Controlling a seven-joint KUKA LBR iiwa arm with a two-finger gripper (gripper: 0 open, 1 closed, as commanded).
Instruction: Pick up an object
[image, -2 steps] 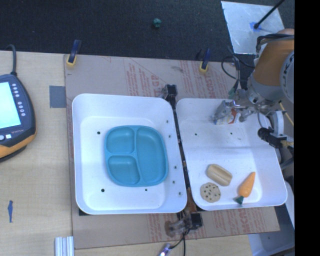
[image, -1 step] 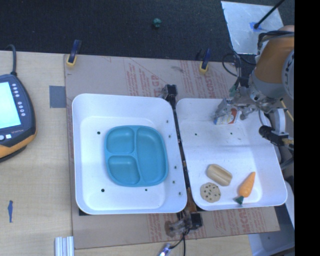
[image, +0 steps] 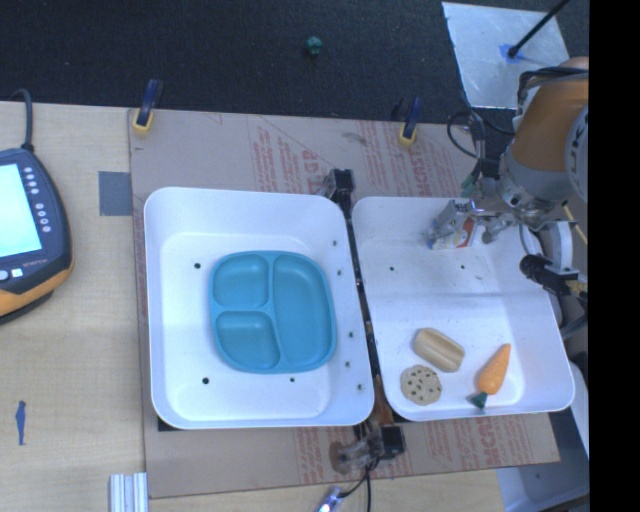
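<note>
The right bin (image: 530, 300) holds a tan bread roll (image: 438, 349), a round chocolate-chip cookie (image: 421, 384) and an orange carrot (image: 493, 369), all near its front edge. My gripper (image: 462, 226) hangs over the far part of this bin, well behind those three. A small white and red bit (image: 466, 234) shows right at the gripper's tip. I cannot tell whether it is a held thing or part of the gripper. The arm comes in from the right, with its orange band (image: 548, 125) above the wrist.
The left bin (image: 170, 300) holds a blue divided plate (image: 272, 309). A teach pendant (image: 25, 230) lies on the bench at the far left. Clamps (image: 147, 106) (image: 408, 120) pin the cardboard at the back. Cables (image: 560, 260) hang beside the right bin's right wall.
</note>
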